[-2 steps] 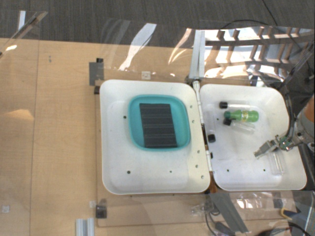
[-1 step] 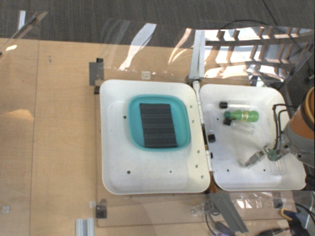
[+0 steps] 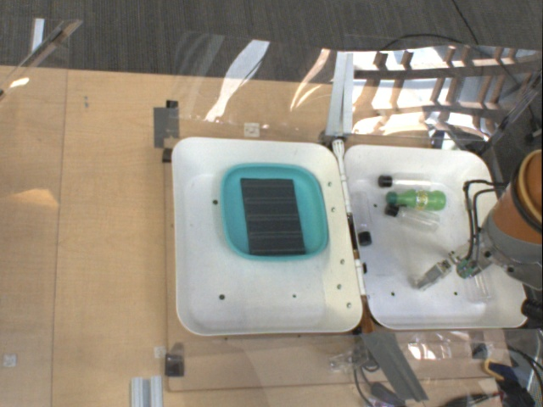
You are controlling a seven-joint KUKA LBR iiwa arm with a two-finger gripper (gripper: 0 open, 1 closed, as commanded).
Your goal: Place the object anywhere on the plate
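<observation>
The gripper (image 3: 434, 273) is seen low in the right bin (image 3: 509, 312), near its front edge; whether its fingers are spread or pressed together cannot be told, and nothing is seen held between them. A clear bottle with green contents (image 3: 413, 200) is laid on its side toward the back of that bin, well apart from the gripper. In the left bin (image 3: 195, 295), a teal plate (image 3: 232, 219) is set, and a dark ribbed pad (image 3: 272, 216) is carried on it. Both bins are borne by the wooden surface (image 3: 85, 227).
</observation>
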